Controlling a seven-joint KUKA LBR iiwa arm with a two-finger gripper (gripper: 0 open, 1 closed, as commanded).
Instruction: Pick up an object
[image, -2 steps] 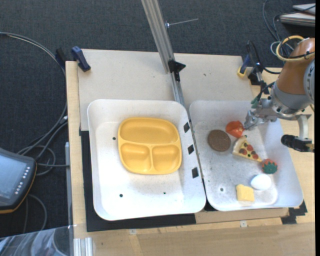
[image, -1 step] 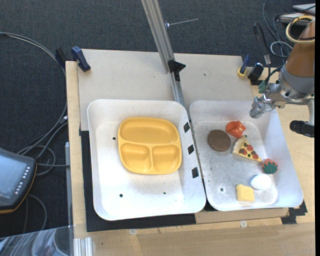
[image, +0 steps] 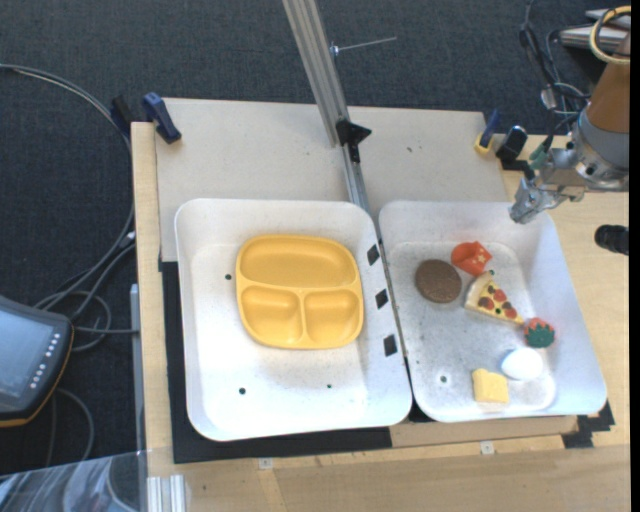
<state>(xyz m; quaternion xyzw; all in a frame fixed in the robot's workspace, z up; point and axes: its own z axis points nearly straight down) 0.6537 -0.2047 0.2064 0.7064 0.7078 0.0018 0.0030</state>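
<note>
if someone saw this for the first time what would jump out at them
Most likely the bright yellow divided tray, lying alone in the left bin. Next, the cluster of toy food in the right bin: a brown disc, a red piece, a pizza slice, a white egg and a yellow block. The claw hangs over that bin's upper right rim, holding nothing visible.

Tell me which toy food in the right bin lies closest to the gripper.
The red toy, at the bin's upper middle. It sits nearest the gripper; the brown disc and pizza slice lie farther off.
</note>
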